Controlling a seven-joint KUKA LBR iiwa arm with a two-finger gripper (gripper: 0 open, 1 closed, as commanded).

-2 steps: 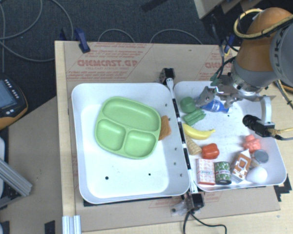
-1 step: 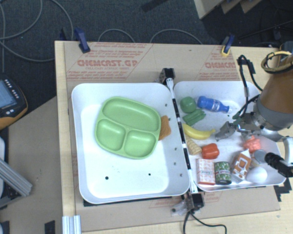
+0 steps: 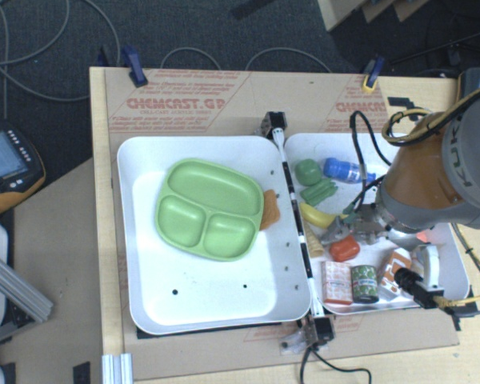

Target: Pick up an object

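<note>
Camera view, from above: a small, rounded, glossy red object (image 3: 345, 250) is seen in the right bin (image 3: 456, 256), touching or just below the end effector (image 3: 357, 227), whose tip is lowered among the clutter; its opening cannot be told. Just beside are a yellow banana-shaped piece (image 3: 317, 214), a green leafy-looking toy (image 3: 314, 182), a blue bottle with a white cap (image 3: 342, 170), a dark green can (image 3: 365, 283) and a flat printed packet (image 3: 337, 282). A smooth green three-compartment plate (image 3: 210, 210) lies in the left bin (image 3: 168, 294), with an orange piece (image 3: 270, 210) at its right edge. Both bins rest on the tabletop (image 3: 184, 98), covered by printed cardboard.
</note>
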